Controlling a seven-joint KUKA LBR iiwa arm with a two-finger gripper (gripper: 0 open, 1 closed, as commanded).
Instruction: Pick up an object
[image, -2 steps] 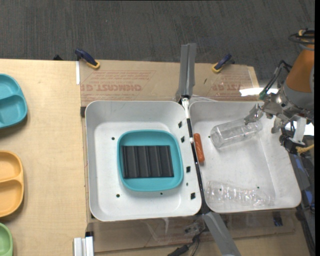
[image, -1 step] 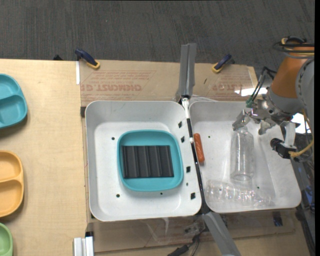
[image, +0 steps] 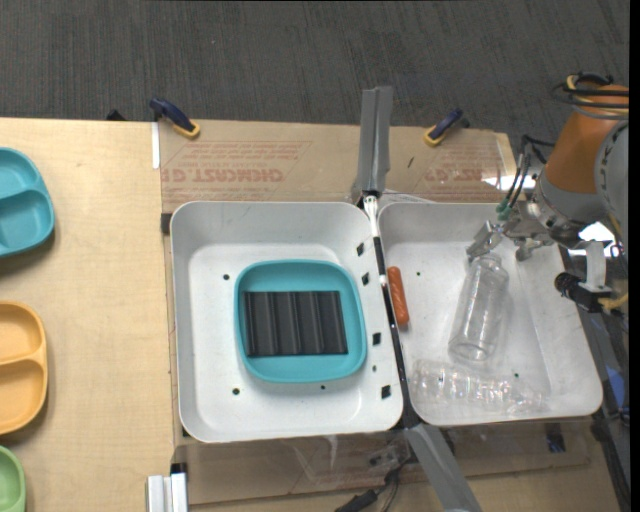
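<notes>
Nearest my camera, along the front wall of the right bin (image: 590, 395), I log a crumpled clear plastic item (image: 478, 388), lying flat and stretched left to right; too transparent for me to say what it is.

Just behind it, I record a clear plastic bottle (image: 480, 310) lying on the right bin's floor, its base toward the crumpled piece and its neck pointing up toward the far right. Base and crumpled piece look close together; I cannot tell if they touch.

Left of the bottle, against the right bin's left wall, I note an orange hot-dog-shaped item (image: 398, 296), lying lengthwise along the divide.

In the left bin (image: 200, 330), I list a teal tray with dark ridged insert (image: 298, 322), sitting flat near the middle of the bin.

Off to the left on the bench, I see part of a green plate (image: 8, 480) at the near edge, an orange divided plate (image: 20, 365) behind it, and a teal divided plate (image: 22, 212) farther still, all cut by the frame.

At the neck end of the bottle I find the gripper (image: 497, 238), coming off the arm (image: 585, 150) from the right. It sits right at the bottle's cap end, but I cannot tell how the tool is set, nor whether it has the bottle.

Farthest, I record a cardboard sheet (image: 240, 165) under the bins' far side, held by two blue-and-yellow clamps (image: 175, 117).
</notes>
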